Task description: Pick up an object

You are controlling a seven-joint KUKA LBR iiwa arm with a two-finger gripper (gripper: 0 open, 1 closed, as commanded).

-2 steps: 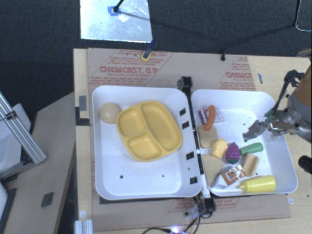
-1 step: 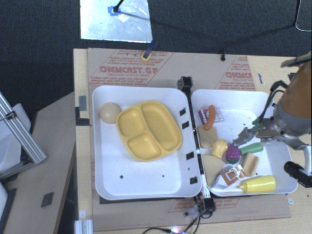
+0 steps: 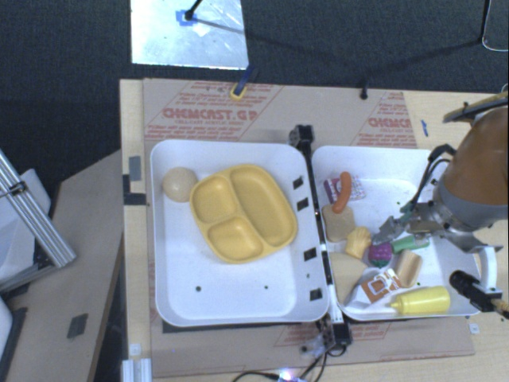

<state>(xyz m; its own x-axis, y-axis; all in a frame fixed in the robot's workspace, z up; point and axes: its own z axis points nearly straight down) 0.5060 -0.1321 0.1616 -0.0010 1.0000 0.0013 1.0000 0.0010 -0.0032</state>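
The jaws hung low over the right bin (image 3: 359,159), and I could not tell if they were spread or pressed together, because the spot was small and dark; the gripper (image 3: 395,231) sat at the end of the grey arm (image 3: 477,173), which came in from the right; just beside its tip lay a purple toy (image 3: 381,253), maybe a bunch of grapes, and a little green piece (image 3: 411,243) lay right under the wrist; nothing could be seen pinched, so I would not say anything was picked up yet.

Near the purple toy were a small yellow toy (image 3: 358,243), a tan slice like bread (image 3: 339,224), a red hot dog (image 3: 343,192), a tan block (image 3: 409,268), a little orange and white packet (image 3: 379,285) and a yellow mustard bottle (image 3: 420,300) on its side at the front wall; the toys in the middle were packed close and some touched.

The left bin (image 3: 238,309) held a yellow plate (image 3: 242,212) with three parts and a pale ball (image 3: 180,183) beside it, well apart from the arm.

The step looked like reaching down for a grab; I think the purple toy was the aim; the next move would need the jaws to go around just that one toy and close on it, then lift straight up; the close neighbours could get bumped or grabbed by mistake.
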